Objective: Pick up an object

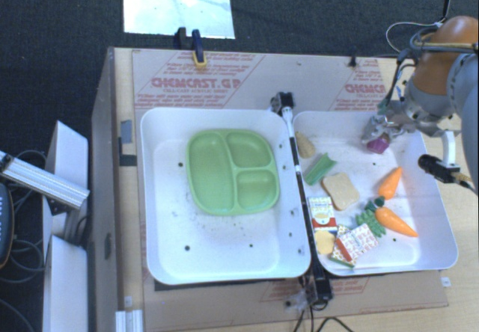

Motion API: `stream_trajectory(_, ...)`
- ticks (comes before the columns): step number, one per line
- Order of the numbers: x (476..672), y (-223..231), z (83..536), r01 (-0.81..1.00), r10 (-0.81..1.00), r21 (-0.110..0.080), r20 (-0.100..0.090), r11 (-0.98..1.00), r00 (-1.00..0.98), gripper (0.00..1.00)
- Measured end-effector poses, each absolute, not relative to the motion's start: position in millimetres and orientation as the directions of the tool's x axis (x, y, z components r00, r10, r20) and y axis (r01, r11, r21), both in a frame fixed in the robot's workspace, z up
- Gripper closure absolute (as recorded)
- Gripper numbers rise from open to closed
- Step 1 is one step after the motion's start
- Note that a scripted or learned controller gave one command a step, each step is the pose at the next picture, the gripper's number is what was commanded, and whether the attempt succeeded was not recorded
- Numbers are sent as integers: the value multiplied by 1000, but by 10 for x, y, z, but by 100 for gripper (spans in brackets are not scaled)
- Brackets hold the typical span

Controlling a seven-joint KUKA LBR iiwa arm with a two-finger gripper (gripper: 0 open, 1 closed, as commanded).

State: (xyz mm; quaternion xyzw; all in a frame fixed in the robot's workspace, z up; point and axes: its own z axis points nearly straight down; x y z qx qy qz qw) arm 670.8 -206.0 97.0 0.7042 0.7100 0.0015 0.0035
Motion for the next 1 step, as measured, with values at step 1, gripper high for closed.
stream_trajectory(1, 6700, -1390, 2169, 1000, 1000, 7, 0, 5, -5, 100)
